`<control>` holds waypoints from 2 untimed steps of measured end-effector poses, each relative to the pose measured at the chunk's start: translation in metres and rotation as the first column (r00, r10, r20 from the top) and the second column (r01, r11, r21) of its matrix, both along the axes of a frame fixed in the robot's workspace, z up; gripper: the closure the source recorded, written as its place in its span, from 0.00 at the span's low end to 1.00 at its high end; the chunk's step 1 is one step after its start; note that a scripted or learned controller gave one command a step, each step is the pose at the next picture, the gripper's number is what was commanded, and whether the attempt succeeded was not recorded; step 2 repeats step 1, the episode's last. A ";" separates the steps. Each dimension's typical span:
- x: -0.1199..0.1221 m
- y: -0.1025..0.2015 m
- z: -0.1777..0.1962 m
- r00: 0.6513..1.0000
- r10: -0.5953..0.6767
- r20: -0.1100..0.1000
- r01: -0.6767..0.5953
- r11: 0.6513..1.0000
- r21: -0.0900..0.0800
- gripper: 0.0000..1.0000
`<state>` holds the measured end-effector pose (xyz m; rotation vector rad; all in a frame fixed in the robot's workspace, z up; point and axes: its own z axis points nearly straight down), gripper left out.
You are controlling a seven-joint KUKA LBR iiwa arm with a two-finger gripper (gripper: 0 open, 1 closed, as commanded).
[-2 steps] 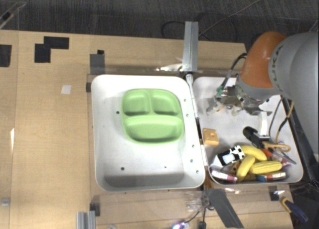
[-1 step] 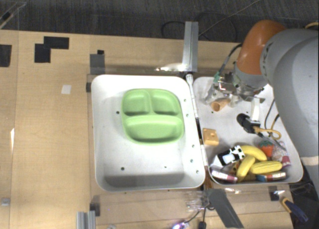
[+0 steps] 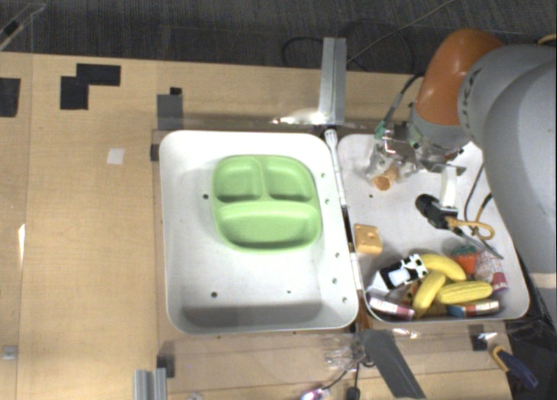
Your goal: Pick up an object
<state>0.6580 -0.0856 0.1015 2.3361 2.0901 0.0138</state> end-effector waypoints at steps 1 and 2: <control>-0.004 0.053 0.092 0.993 0.116 -0.004 -0.116 0.993 -0.001 1.00; -0.004 0.053 0.092 0.993 0.116 -0.004 -0.116 0.993 -0.001 1.00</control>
